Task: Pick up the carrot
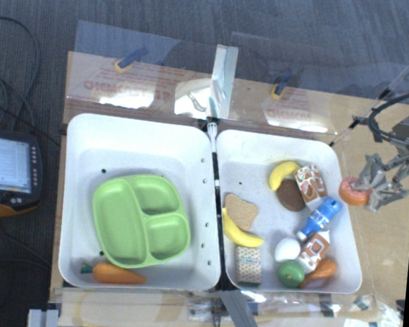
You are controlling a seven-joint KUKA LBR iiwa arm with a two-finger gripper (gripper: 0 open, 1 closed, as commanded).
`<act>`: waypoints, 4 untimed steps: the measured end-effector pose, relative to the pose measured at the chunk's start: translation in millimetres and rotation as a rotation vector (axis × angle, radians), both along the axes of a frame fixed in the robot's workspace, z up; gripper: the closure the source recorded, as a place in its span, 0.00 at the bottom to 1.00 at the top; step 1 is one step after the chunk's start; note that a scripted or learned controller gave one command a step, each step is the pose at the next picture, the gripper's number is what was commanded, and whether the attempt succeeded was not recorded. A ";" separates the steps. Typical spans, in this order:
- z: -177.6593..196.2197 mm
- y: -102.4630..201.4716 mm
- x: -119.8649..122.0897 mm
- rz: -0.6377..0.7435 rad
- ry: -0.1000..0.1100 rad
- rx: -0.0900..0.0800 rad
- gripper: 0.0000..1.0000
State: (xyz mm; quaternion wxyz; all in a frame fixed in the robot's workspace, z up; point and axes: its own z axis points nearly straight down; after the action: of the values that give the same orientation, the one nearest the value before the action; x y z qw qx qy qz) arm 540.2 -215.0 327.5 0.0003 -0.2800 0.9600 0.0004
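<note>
Grey metal hand [386,180] (thin, skeletal fingers), black cables.

Illumination is even and fairly bright, coming from overhead. Both white bins [142,134] read near full brightness, with interior detail softened but not lost. Strong glare sits on the clear plastic sheet [218,99] behind the bins, in two washed-out patches left and right of centre. Smaller specular spots appear on the front frame [263,299] below the right bin. Shadows are soft and short, hugging the green tray [140,221] and the bin walls. Overall sharpness is moderate; fine edges look slightly smeared. The dark carpet [206,7] shows faint ribbed texture.
</note>
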 end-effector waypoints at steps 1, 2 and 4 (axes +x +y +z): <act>-3.6 -7.7 -20.6 0.222 -0.002 0.000 1.00; -7.9 27.1 1.5 0.650 -0.003 0.002 1.00; -42.1 27.1 -42.7 1.051 -0.002 0.003 1.00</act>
State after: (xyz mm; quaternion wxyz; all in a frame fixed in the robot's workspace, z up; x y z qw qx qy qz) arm 497.5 -187.9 285.4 0.0012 -0.7238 0.6900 0.0017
